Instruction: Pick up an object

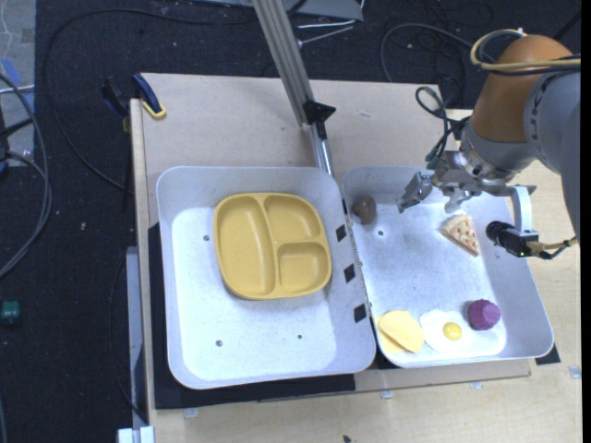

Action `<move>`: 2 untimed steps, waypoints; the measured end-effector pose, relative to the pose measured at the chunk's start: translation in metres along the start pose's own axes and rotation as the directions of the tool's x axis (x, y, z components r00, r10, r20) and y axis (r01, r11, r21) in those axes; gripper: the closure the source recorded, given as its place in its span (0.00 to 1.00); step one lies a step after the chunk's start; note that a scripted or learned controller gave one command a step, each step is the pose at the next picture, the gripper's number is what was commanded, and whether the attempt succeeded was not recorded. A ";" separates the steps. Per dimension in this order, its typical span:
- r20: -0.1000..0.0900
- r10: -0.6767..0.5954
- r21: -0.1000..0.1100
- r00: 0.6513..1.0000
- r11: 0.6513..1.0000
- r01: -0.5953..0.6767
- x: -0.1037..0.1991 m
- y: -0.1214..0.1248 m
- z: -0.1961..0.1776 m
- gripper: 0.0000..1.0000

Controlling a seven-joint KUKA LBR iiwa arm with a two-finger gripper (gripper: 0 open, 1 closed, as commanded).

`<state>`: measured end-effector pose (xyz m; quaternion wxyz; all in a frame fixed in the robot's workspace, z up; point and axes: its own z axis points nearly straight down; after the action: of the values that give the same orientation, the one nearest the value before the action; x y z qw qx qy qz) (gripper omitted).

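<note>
While the arm reaches in from the right, its gripper hangs over the far part of the right bin, and whether it is open or closed cannot be told from this slanted view; nothing is seen held in it.

Camera view. The right bin carries the candidate objects. A small brown rounded piece lies near the bin's far left corner, to the left of the gripper. A pizza-like wedge lies just on the near side of the gripper, toward the right. Along the near wall sit a yellow slice, a fried-egg shape touching or almost touching it, and a purple piece just right of the egg. The left bin holds a yellow divided tray.

Risks, as judged from this layout:
- The wedge and the egg lie flat, so a descent may close above them and come up empty.
- The brown piece sits close to the bin's wall and looks round; it may roll aside, or the wall may block the approach.
- The slice and the egg lie so close that a grasp at either may nudge or drag the other.
- A black attachment beside the wrist hangs near the wedge and could brush it during a descent.
</note>
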<state>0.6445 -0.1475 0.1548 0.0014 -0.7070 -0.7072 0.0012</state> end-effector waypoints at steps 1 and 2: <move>0.000 0.001 0.001 1.000 1.000 -0.001 0.006 -0.008 0.048 0.00; 0.001 0.001 -0.006 1.000 1.000 -0.001 0.005 -0.006 0.034 1.00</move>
<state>0.6387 -0.1421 0.1209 -0.0012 -0.7073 -0.7070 -0.0004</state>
